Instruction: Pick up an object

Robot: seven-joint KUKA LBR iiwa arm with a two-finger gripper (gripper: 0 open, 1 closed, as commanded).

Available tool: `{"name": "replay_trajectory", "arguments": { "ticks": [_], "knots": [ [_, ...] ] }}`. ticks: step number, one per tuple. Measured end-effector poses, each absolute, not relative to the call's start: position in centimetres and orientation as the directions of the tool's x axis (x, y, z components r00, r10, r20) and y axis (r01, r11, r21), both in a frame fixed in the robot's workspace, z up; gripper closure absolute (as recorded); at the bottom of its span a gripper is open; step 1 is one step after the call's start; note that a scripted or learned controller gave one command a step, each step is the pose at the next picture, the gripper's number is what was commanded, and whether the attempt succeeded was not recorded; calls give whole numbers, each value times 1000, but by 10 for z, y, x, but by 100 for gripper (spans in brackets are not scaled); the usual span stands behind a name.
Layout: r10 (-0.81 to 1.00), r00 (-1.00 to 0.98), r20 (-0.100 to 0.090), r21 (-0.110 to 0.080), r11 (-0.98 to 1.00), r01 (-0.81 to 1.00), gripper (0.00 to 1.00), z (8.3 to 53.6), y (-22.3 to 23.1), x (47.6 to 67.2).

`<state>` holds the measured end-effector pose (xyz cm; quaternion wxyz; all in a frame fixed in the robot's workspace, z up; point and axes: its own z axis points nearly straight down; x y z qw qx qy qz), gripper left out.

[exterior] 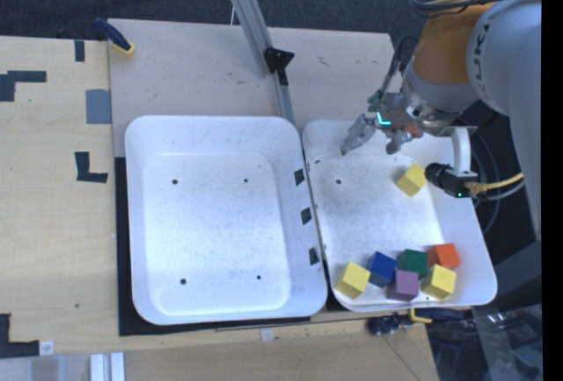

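The grey arm with its orange band hangs over the far end of the right bin, and the left bin lies just beside that bin. The gripper hovers above the right bin's far edge with its fingers spread and nothing between them. Inside the right bin, a lone yellow cube sits just near-right of the gripper, apart from it, while a yellow, blue, purple, green, orange and yellow cluster of cubes crowds its near end.

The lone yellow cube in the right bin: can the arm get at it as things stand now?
Probably yes. The yellow cube lies alone, apart from the cluster at the near wall, with bare floor around it, and the end effector hangs just beyond it.
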<state>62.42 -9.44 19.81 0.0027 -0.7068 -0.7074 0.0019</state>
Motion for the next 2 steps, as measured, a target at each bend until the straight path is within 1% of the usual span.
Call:
{"name": "replay_trajectory", "arguments": {
  "ticks": [1,2],
  "knots": [
    [1000,-2,0,-2,2,1000,0,201,-95,625],
    [1000,-1,-1,-6,1,1000,0,157,-92,625]
  ]
}}
